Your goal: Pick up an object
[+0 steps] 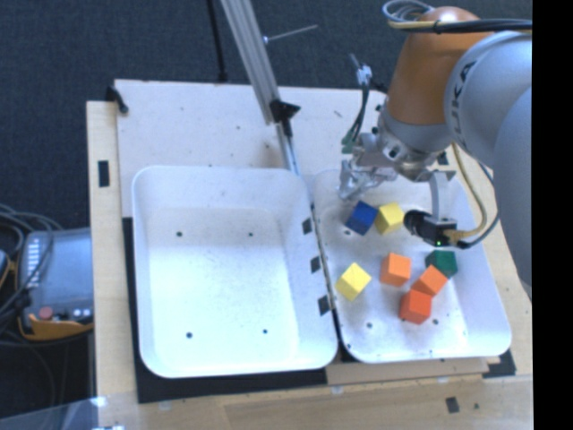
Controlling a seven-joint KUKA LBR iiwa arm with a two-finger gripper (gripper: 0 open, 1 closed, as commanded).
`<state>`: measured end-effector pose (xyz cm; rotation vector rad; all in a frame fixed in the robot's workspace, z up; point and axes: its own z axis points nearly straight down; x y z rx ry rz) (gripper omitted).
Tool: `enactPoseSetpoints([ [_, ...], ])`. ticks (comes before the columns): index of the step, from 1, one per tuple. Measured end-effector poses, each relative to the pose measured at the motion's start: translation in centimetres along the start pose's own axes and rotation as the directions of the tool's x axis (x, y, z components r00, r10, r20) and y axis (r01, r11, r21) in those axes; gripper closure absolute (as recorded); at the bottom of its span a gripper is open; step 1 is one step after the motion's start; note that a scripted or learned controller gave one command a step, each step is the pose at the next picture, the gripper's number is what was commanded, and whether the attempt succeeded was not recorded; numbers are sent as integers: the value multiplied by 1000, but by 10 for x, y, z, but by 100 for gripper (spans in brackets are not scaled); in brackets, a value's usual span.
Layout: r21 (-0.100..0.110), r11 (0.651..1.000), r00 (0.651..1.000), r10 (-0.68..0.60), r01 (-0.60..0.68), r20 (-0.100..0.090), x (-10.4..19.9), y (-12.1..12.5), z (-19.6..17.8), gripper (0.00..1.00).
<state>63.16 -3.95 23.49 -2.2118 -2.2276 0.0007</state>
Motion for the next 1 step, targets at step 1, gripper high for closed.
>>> enactPoseSetpoints([
  [1,1,1000,1000,0,0,0,49,-9,0,100],
])
